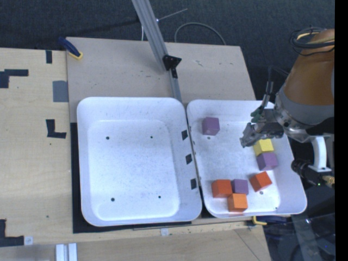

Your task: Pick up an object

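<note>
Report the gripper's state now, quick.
Gripper: over the right bin, just beside the yellow block; open or closed cannot be told, and no block is seen in its grasp.

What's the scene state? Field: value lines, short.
arm: reaches in from the right, gripper low over the right bin
nearest block: yellow block, just beside the gripper
grasp: none visible
right bin blocks: yellow block, three purple blocks, three orange blocks
left bin: white, speckled
</note>
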`<action>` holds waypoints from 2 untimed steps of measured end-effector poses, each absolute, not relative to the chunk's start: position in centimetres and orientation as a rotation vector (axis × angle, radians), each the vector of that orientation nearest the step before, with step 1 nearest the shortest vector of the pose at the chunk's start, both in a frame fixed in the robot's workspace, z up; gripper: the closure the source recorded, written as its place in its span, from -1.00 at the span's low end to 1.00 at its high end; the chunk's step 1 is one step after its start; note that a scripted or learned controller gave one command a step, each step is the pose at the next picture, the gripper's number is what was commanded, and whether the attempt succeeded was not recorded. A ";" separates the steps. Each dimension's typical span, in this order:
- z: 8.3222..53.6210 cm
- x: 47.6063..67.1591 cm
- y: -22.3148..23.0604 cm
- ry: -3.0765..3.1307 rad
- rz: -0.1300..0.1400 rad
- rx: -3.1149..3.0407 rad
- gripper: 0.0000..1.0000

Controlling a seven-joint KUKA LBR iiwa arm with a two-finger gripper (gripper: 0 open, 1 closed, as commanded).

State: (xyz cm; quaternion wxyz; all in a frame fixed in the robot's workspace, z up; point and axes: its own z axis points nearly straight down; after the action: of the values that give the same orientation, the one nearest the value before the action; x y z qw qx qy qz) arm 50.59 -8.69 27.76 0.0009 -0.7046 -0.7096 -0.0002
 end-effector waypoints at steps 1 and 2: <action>27.7 51.3 -3.8 -2.228 0.001 -2.213 1.00; 25.7 51.9 2.2 -2.226 0.003 -2.211 1.00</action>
State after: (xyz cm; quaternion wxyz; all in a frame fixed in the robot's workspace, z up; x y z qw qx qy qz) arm 51.91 2.16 25.70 0.0021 -0.7047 -0.7095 0.0010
